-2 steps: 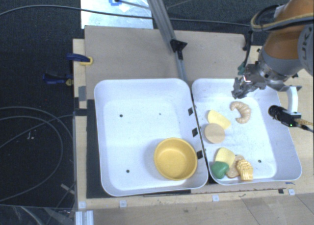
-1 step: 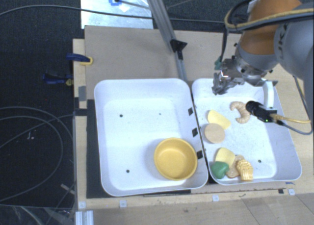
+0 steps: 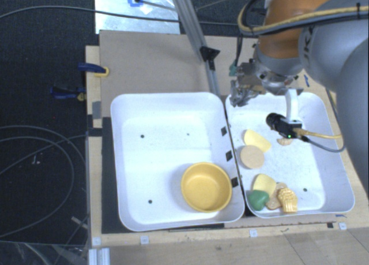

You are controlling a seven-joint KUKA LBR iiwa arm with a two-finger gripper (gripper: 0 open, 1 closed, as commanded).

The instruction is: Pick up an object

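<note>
My gripper [image 3: 241, 95] hangs over the far left corner of the right bin [image 3: 323, 160], above the divide between the two bins. Nothing shows between its fingers. Below it in the right bin lie a pale yellow wedge [image 3: 256, 140] and a tan round disc [image 3: 251, 157]. Nearer the front edge sit a yellow piece [image 3: 264, 183], a green piece [image 3: 257, 200] and a corn-like yellow object [image 3: 286, 198]. A small green-yellow bit [image 3: 285, 140] lies under the wrist's black camera.
The left bin [image 3: 150, 125] holds a yellow bowl [image 3: 206, 186] near its front right corner. A grey pole [image 3: 193, 24] slants across the back above the bins. Cables lie on the dark floor at left, and a blue clamp [image 3: 92, 68] grips the bench edge.
</note>
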